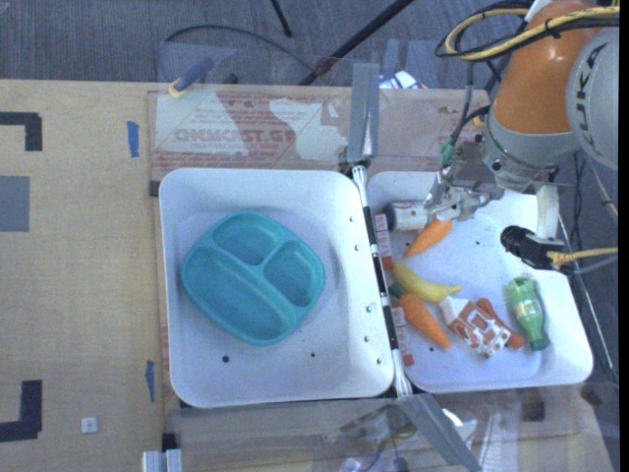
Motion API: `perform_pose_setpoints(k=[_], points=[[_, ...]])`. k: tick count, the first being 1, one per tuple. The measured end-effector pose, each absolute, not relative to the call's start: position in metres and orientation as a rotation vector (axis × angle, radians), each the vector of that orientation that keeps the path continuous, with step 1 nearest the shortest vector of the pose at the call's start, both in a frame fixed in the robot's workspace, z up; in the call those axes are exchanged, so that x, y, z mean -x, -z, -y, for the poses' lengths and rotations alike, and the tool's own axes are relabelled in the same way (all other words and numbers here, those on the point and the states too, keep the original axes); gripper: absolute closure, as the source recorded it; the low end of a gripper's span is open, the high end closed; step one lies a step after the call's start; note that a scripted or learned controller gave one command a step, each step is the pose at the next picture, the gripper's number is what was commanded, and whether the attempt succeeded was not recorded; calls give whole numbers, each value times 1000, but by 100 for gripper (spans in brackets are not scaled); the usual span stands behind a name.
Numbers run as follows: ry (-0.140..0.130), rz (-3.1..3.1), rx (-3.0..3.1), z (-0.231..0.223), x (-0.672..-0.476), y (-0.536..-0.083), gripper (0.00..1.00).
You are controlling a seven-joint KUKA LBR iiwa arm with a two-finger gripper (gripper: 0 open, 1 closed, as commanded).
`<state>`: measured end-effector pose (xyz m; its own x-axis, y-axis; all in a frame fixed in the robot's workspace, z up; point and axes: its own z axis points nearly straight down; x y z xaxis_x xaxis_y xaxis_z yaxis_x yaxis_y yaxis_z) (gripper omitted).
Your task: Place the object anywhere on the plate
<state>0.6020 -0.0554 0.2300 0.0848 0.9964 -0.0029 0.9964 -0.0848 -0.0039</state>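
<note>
Resting in the left bin (187, 362), a teal plate (254, 276) with three compartments lies flat near the bin's middle, nothing on it. Next comes the divider where the two bins meet, and past it the right bin (565, 357) holds a scatter of toy food. A carrot (430, 235) lies tilted near the bin's upper left, just beside a small dark-capped bottle (405, 214). Below them a yellow banana (425, 284) lies just above a second carrot (425, 320). Further right sits an orange-and-white packet (482, 326), then a green bottle (527, 312) near the bin's right wall. The gripper (454, 202) hangs over the upper part of this bin, directly above the upper carrot's thick end. Whether its claw is released or clenched cannot be told from this angle.
</note>
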Motion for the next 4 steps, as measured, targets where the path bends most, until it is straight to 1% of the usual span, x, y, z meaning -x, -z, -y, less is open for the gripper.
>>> perform_pose_setpoints(k=[1, 2, 3, 4], points=[[-6, 2168, 2268, 10, -553, -248, 100], [-4, 2182, 2257, -71, -563, -239, 100], [-6, 2179, 2259, -70, -563, -247, 100], [-3, 2131, 2307, -116, -576, -227, 100]])
